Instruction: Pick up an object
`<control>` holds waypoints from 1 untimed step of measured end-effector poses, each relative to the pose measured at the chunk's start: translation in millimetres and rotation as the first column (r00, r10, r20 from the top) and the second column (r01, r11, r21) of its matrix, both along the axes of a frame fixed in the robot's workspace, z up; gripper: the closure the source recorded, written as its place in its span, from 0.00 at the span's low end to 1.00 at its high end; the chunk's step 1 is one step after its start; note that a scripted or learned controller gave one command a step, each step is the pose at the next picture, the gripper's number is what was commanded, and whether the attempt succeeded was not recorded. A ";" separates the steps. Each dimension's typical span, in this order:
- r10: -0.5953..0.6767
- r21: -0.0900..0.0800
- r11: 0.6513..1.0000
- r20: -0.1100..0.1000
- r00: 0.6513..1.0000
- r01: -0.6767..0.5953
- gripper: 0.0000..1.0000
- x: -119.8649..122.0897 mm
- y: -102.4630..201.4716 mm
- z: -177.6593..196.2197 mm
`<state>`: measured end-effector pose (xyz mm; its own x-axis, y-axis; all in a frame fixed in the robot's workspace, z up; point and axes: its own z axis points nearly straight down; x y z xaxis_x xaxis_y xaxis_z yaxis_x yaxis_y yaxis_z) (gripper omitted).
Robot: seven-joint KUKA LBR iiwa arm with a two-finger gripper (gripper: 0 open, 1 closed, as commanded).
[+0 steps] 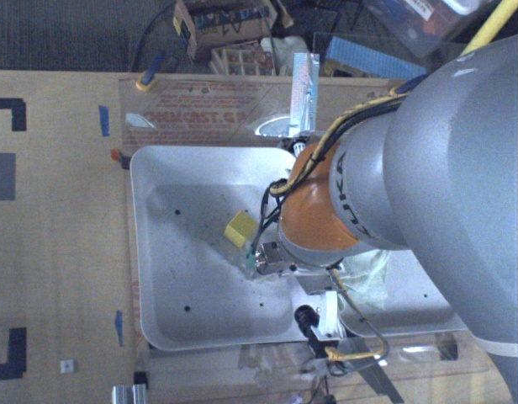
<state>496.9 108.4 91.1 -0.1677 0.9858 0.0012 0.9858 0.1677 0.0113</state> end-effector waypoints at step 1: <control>-0.355 0.010 0.935 0.003 0.935 0.355 1.00 -11.7 -1.4 0.2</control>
<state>485.1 107.0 91.4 0.1932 0.9811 0.0101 0.9810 -0.1934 0.0155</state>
